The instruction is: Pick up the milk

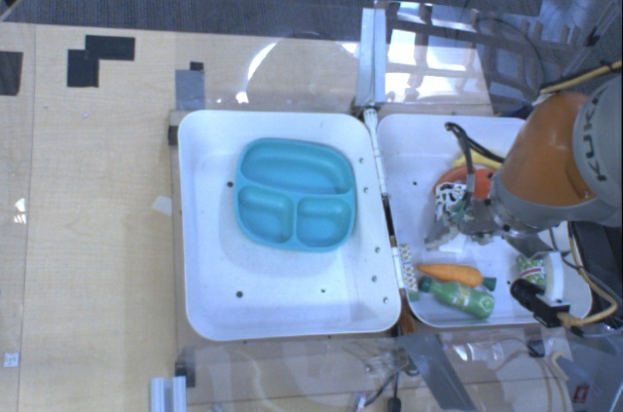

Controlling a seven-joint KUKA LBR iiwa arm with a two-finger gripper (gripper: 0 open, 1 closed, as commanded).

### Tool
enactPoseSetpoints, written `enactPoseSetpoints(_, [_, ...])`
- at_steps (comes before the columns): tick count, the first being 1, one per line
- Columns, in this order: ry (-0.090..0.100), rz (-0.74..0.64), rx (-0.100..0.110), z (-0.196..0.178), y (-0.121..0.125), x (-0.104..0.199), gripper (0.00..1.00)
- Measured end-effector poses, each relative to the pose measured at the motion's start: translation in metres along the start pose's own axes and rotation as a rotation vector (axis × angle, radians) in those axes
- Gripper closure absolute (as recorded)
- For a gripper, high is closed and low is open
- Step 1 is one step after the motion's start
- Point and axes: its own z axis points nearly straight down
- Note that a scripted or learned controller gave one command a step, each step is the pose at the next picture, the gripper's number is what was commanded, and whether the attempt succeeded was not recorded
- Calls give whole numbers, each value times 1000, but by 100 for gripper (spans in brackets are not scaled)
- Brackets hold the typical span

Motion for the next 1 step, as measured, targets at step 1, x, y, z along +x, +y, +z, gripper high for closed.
enactPoseSetpoints(1, [0, -114, -5, 12, 46, 8, 0])
